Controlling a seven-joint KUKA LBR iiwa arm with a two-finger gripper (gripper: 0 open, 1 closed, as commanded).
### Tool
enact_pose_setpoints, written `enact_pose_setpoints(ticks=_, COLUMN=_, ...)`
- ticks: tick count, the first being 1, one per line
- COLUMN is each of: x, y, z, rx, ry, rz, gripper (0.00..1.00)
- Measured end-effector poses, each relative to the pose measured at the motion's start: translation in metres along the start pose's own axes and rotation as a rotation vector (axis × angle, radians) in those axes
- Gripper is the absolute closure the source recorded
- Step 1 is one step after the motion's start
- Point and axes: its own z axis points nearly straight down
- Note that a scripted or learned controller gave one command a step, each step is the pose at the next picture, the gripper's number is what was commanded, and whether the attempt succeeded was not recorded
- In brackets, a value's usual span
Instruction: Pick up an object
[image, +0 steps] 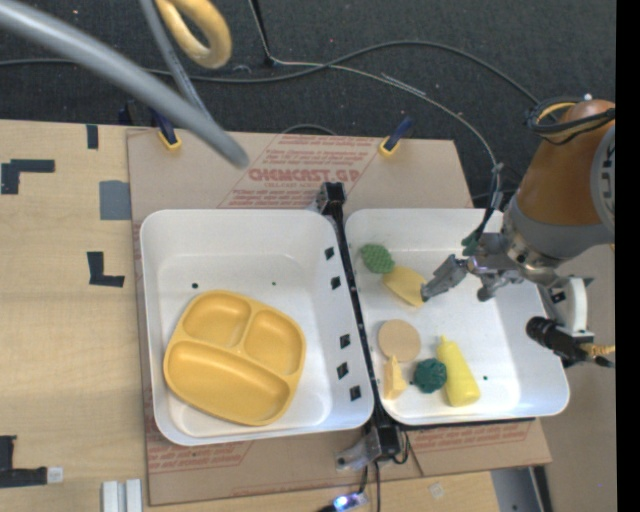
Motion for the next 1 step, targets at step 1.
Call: enact_pose_setpoints(ticks=1, x=0.0006, y=0.0027, z=-0.0079, rx=-0.014, ry=-0.002, rz=-0.004, gripper=0.0)
